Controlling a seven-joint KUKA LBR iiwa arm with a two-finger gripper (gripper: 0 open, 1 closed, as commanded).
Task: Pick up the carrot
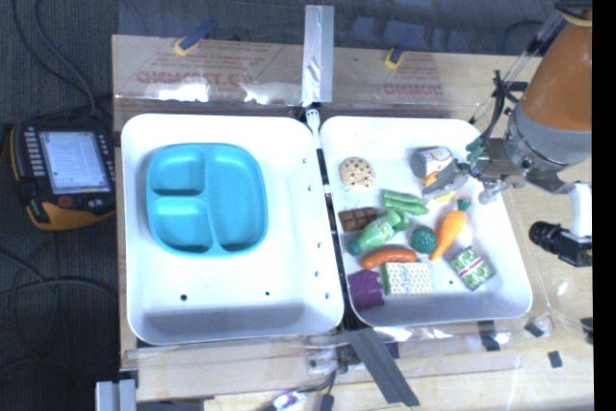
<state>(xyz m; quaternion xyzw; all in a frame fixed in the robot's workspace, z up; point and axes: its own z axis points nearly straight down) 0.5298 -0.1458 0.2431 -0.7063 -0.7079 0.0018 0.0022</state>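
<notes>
The carrot (449,232) is orange with a small green top. It lies tilted in the right bin (515,298), near that bin's right wall, between a broccoli piece (423,239) and a green can (472,268). My gripper (481,176) hangs over the bin's upper right part, just above and to the right of the carrot's green end. Nothing shows in its grasp. The grey arm with its orange band (568,77) comes in from the right edge.
The right bin also holds a cookie (357,171), a grey-and-orange toy (435,166), green beans (404,201), a chocolate bar (358,218), a sausage (388,256), a purple piece (364,287) and a speckled box (409,277). A blue divided plate (205,197) sits in the left bin (231,318).
</notes>
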